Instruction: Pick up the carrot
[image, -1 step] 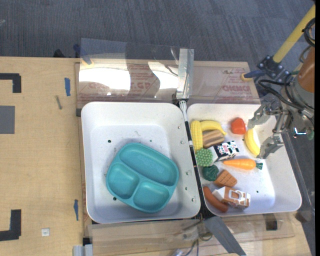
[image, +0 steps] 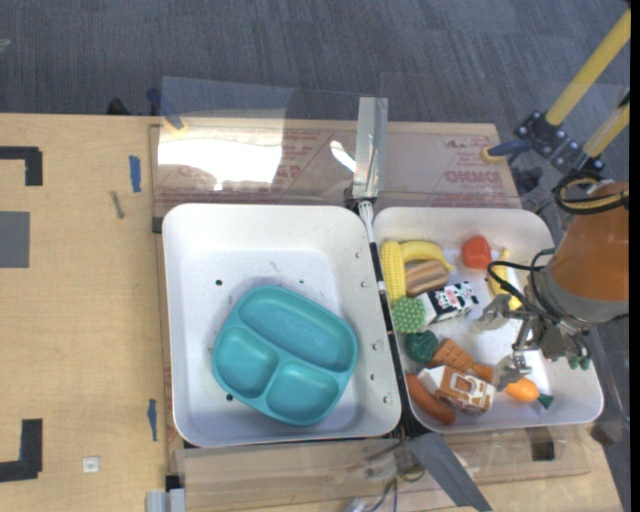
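We see the wooden bench (image: 70, 330) carrying two shallow white bins side by side. The left bin (image: 190, 250) holds a teal divided plate (image: 285, 352) with three compartments, lying near the bin's middle and slightly toward its front.

The right bin (image: 580, 400) is crowded with toy food. The arm (image: 595, 265), its orange band prominent, reaches in from the right and hangs over this bin's right half. Its gripper (image: 520, 350) points down toward the bin's front right; we cannot tell whether its jaws are apart or together, since the metal parts blur into one another.

Along the bin's left wall stands a yellow corn cob (image: 393, 270), with a banana (image: 425, 250) and a hot dog bun (image: 428, 272) just beside it. Below the corn sits a green broccoli piece (image: 408, 315). A small black-and-white carton (image: 452, 299) lies near the centre, and a red-orange tomato-like piece (image: 476, 250) rests toward the back.

The carrot (image: 524, 391), orange with a green tip, lies at the front right of the right bin, just below the gripper. Another orange wedge with green leaves (image: 455, 355) lies near the middle, a printed little box (image: 468, 390) sits in front of it, and a red sausage (image: 430, 402) touches the box on its left.
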